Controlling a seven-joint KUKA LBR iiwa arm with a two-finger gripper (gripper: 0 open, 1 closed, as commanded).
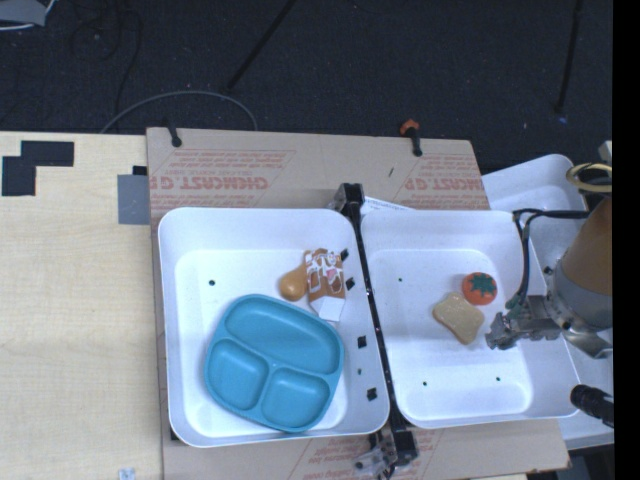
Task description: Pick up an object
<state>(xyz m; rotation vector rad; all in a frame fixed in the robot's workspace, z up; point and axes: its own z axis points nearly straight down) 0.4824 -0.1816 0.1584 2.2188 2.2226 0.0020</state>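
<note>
Left white plastic bin (190,268): one blue three-compartment plate (272,362), one brown-orange toy (315,276). Right white bin (420,238): one tan bread slice (459,319), one red tomato (479,288). Gripper (503,330) fingers' state unclear. Cardboard (300,173) print inverted, unreadable.

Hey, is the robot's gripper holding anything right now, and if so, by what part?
Nothing is held. The gripper sits in the right bin, just right of the bread slice and below the tomato, with nothing between its fingers.

Claw (497,336) low at the arm's leftward-reaching tip.

Red lettering, upside down and seemingly "CHEMCAST GP", is printed twice on the brown board (300,173) behind the two bins, once per side.
</note>
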